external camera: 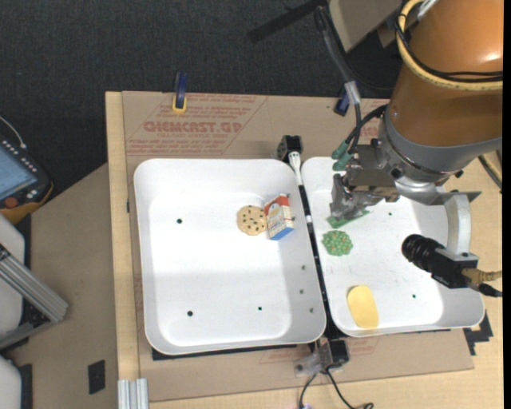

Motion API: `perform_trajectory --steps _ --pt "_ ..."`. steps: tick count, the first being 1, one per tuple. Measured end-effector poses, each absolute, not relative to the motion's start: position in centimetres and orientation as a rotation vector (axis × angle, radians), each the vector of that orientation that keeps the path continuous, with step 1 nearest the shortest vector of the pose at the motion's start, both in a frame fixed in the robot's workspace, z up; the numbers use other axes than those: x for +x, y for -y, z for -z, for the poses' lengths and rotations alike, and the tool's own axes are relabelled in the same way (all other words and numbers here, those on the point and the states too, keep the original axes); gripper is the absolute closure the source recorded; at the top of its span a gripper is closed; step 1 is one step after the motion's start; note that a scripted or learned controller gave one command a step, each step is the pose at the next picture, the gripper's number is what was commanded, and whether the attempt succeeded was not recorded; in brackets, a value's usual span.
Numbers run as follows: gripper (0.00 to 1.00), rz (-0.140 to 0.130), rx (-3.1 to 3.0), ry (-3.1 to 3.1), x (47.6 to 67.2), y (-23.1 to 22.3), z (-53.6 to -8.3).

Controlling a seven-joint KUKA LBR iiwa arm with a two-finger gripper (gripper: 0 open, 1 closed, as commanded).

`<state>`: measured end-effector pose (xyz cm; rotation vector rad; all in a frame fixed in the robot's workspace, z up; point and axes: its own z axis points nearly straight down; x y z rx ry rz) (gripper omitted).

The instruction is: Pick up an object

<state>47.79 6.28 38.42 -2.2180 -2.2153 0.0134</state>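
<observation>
Robot arm (447,88): a thick, rounded link with a glossy orange band (451,56) edged by a thin yellow-and-black seam, above a smooth grey wrist ring (435,152). A cream-white housing (363,20) lies above the band. Black cables (339,60) run along the arm; a green-tipped connector (342,153) sits beside the wrist. The gripper (349,206) is a dark grey metal assembly of blocky plates, its details partly blurred.
</observation>
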Motion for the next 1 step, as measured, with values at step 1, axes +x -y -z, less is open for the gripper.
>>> perform_trajectory --steps 1 --pt "1.00 0.003 -2.224 2.222 48.00 -6.27 -39.94"
